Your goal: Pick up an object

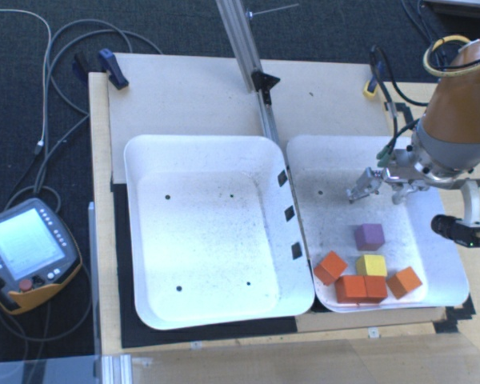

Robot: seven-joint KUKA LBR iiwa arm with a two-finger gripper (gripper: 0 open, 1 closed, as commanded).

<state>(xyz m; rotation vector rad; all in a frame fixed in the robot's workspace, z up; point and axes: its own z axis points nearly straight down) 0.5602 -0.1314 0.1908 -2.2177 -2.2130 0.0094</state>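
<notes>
1. arm's wrist hides part of the right bin [320,166]; gripper [380,184] fingers look spread, holding nothing, perhaps.
2. purple block [370,235] lies below them, apart.
3. other blocks [366,278] crowd the near rim.

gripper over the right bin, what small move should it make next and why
Probably ease the gripper toward the view's lower edge and down onto the purple block. It sits over bare bin floor in the right bin, and nothing shows in it. The purple block is the nearest one and stands a little apart from the yellow block and the orange blocks, so it looks the easiest to pick.
</notes>
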